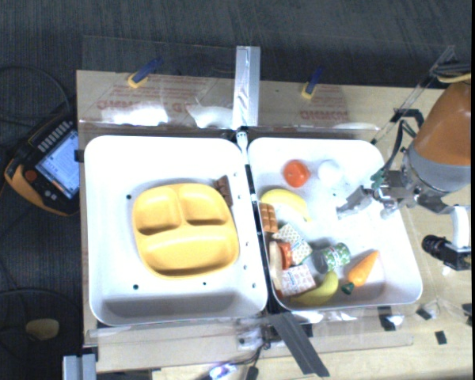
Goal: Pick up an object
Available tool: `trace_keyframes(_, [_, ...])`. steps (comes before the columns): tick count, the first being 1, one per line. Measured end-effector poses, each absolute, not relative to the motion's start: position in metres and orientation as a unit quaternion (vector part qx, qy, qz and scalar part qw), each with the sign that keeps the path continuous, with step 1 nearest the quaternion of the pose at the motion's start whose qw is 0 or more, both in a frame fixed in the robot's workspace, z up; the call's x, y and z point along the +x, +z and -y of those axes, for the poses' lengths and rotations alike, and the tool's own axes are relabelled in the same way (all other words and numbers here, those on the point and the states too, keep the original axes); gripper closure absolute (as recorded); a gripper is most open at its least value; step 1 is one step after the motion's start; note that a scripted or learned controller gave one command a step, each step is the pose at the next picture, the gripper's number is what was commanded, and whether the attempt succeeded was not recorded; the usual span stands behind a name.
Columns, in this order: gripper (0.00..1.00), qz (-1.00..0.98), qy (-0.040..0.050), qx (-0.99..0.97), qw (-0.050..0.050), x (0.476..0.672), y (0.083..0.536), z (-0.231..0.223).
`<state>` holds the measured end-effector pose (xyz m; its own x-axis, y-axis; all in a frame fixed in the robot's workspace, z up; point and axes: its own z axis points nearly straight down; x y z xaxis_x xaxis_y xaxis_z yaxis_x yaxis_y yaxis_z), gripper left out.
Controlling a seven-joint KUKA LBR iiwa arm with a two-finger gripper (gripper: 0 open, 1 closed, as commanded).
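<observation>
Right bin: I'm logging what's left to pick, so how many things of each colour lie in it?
Orange or red: 2, tomato, carrot
Yellow: 2, lemon, banana
White: 1, ball
Green: 1, can
Mixed print: 3, small packets
Total: 9

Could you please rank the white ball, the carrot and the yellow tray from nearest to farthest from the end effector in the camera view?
From the end effector:
1. White ball, right bin, near its back.
2. Carrot, right bin, front corner.
3. Yellow tray, left bin.

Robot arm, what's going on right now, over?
Gripper over right bin, nothing between its fingers. Orange ball, carrot, bananas unpicked. Yellow tray in left bin.
</observation>
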<state>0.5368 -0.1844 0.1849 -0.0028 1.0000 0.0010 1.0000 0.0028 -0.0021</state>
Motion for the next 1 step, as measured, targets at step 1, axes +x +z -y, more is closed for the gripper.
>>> trace_keyframes(1, [0.0,0.722,-0.0031,-0.692,-0.003,0.5118,0.0891,0.1986])
